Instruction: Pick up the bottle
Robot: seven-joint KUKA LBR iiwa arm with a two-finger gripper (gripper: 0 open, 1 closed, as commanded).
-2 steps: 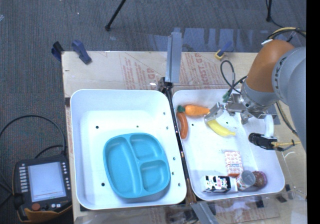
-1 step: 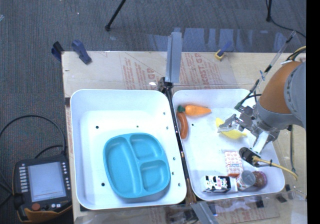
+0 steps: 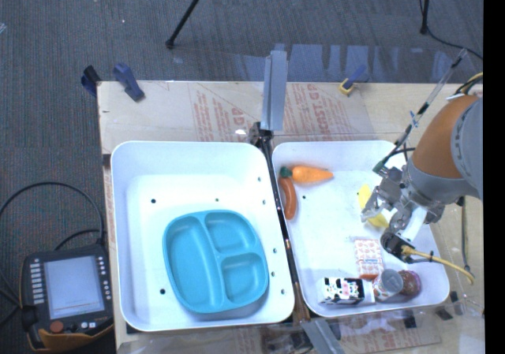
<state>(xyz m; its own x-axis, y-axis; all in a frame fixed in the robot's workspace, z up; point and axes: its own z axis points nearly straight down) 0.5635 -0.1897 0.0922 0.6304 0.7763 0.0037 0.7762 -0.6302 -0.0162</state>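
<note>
Gripper (image 3: 384, 210) poised low over the right bin (image 3: 331, 154), near its right wall, beside a small yellow item (image 3: 365, 196); whether spread or closed cannot be told from this slanted overhead angle. Reaching in from the right on a grey arm with an orange band (image 3: 442, 143) above the wrist. Just below and toward the front corner, lying on its side: the bottle (image 3: 397, 285), clear with a dark red end, apart from the gripper and not grasped. Touching or nearly touching it, a black-and-white carton (image 3: 342, 290) and a small patterned packet (image 3: 368, 256), probably crowding any grasp. Farther back, a carrot (image 3: 309, 175) and a sausage (image 3: 289, 197) by the divider. In the left bin (image 3: 130, 171), a blue divided tray (image 3: 215, 262).
</note>
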